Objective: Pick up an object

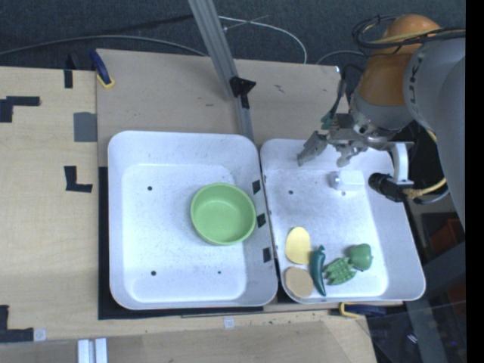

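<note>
My gripper [327, 154] hangs over the far edge of the right bin [393, 233], its two grey fingers spread open with nothing between them. The objects lie well below it near the bin's front edge: a yellow oval piece [298, 244], a tan round piece [299, 281], a dark green pepper [317, 269] and a lumpy green toy [349, 264]. A green bowl [222, 213] sits in the middle of the left bin [144, 225].
A grey metal pole [219, 44] slants across the bench behind the bins. Cables loop at the top of the bench. The arm's orange band [393, 51] and grey body fill the upper right, above the right bin's far corner.
</note>
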Tool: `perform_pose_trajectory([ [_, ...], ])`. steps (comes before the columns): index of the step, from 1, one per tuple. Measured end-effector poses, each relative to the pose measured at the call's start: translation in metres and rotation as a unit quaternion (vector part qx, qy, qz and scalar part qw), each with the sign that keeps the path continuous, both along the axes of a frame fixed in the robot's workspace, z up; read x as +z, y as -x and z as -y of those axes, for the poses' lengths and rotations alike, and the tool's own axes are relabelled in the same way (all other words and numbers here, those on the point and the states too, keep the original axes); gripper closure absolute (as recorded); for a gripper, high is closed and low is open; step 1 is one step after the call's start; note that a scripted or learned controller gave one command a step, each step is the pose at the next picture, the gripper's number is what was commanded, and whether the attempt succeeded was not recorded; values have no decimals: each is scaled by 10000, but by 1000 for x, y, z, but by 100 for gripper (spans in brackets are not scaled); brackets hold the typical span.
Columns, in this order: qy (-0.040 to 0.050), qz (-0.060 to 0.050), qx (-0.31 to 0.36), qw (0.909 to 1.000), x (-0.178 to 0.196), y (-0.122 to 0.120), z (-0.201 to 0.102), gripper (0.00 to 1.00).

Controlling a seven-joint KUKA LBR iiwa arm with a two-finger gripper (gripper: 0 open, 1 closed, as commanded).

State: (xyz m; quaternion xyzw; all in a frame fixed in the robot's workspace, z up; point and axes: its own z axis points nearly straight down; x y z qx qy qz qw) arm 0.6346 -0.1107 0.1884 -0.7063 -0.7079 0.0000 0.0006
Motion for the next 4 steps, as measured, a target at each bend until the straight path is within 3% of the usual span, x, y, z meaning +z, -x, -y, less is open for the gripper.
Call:
perform_pose_trajectory([
  [1, 2, -1, 2, 10000, 0, 0, 0, 0],
  [2, 5, -36, 0, 10000, -65, -1, -3, 0],
  [3, 13, -8, 2, 10000, -102, 0, -3, 0],
  [4, 8, -9, 6, 10000, -90, 0, -4, 100],
])
